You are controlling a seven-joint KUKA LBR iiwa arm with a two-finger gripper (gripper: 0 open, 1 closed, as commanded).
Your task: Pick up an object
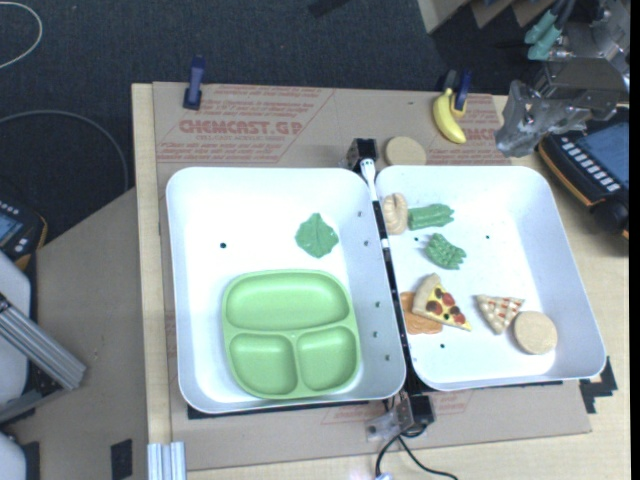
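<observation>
Objects for picking lie in both bins; none is in the gripper.

1. Left edge: a dark device [14, 230] is cut off by the frame, and its type cannot be determined.
2. Board [150, 268] under the bins: red print reads "CHEMCAST", followed by letters that look like "G P". The smaller red line above it is too fine to read. More red print at the near edge is mostly covered by the bins.
3. A blue clamp [194, 83] grips the far edge of the board.
4. Left bin [190, 298]: a green leaf [317, 235] lies near the centre. A green tray [290, 330] with three compartments sits toward the near wall.
5. Right bin [560, 258], left to right:
   - a tan piece [395, 212] against the left wall, shape unclear;
   - a green piece [430, 216] just beside it;
   - a second green piece [446, 253], nearer the camera;
   - a pizza slice [440, 303] lying over an orange item [418, 325], which is largely hidden;
   - a smaller slice [498, 311];
   - a round biscuit [535, 332] touching that slice.
6. Outside the bins, on the far side: a tan disc [405, 151] and a banana [450, 118]. A second clamp behind the banana is partly hidden.
7. Gripper [522, 120]: positioned beyond the far right corner of the right bin, well apart from all objects. Whether it is open or closed cannot be determined; it blends with the clutter behind it.
8. Right edge: a screen [600, 163] is cut off by the frame.
</observation>
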